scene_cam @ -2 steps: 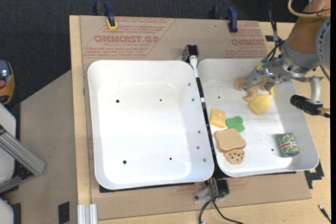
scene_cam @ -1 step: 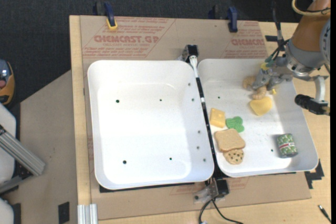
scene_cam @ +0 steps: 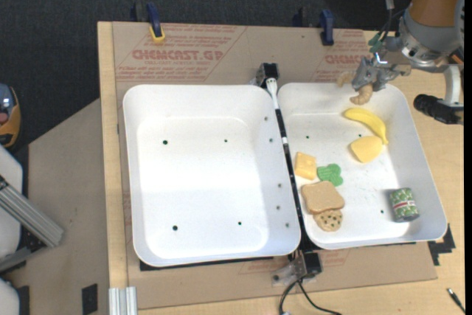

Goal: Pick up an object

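My gripper (scene_cam: 366, 85) hangs over the far rim of the right bin (scene_cam: 424, 158), raised above it. A small tan lumpy piece (scene_cam: 361, 95) sits right at its fingertips, and the fingers look closed on it. In the right bin lie a yellow banana (scene_cam: 367, 122), a yellow wedge (scene_cam: 366, 150), a yellow block (scene_cam: 305, 165), a green toy vegetable (scene_cam: 330, 174), a bread slice (scene_cam: 322, 197), a cookie (scene_cam: 329, 220) and a green can (scene_cam: 403, 204).
The left bin (scene_cam: 140, 158) lies beside the right one, with a black divider clip (scene_cam: 268, 74) at the far end of their shared edge. Blue clamps (scene_cam: 155, 20) (scene_cam: 325, 26) hold the cardboard base at the back.
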{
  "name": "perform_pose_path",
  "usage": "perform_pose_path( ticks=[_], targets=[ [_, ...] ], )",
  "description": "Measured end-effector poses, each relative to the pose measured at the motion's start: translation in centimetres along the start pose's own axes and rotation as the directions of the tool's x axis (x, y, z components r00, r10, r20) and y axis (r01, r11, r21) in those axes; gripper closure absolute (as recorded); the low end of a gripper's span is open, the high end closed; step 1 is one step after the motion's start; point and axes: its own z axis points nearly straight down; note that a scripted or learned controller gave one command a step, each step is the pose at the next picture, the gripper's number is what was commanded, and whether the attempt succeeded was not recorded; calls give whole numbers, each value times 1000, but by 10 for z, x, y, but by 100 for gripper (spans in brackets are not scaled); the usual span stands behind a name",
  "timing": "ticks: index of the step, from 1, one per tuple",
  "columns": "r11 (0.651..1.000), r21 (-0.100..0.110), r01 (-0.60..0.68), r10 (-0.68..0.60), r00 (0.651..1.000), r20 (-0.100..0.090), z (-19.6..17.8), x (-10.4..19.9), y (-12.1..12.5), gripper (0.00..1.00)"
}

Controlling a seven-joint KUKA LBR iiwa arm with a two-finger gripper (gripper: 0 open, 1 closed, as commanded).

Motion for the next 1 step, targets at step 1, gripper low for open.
perform_pose_path(
  ticks=[1],
  targets=[
    [1000, 12, -1, 1, 1000, -3, 14, 106, -4, 100]
  ],
)
